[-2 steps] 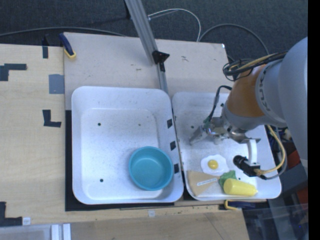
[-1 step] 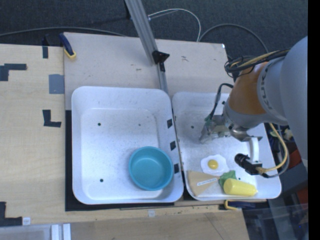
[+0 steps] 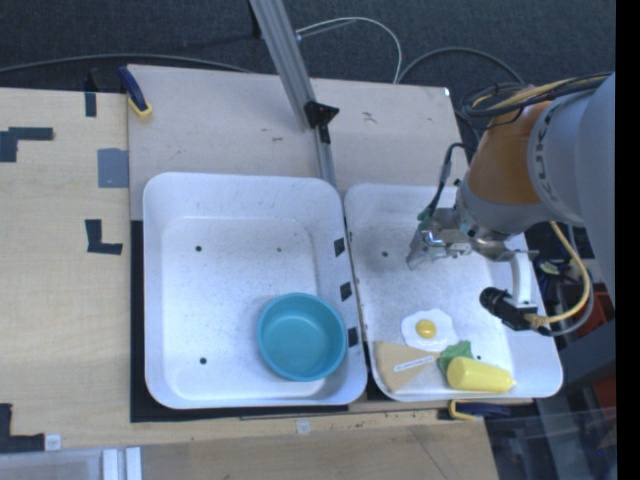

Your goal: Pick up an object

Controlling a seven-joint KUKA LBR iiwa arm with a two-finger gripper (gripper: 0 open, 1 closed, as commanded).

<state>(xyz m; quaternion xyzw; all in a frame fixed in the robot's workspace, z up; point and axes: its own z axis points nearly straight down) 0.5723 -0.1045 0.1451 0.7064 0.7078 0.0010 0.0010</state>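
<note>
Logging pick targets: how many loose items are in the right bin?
3, all by the right bin's near edge: fried egg, cheese wedge left of it, corn cob at the corner. The arm may hide more.

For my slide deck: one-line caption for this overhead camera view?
Gripper hovers over the right bin, above a fried egg, cheese wedge and corn cob; blue bowl in left bin.
</note>
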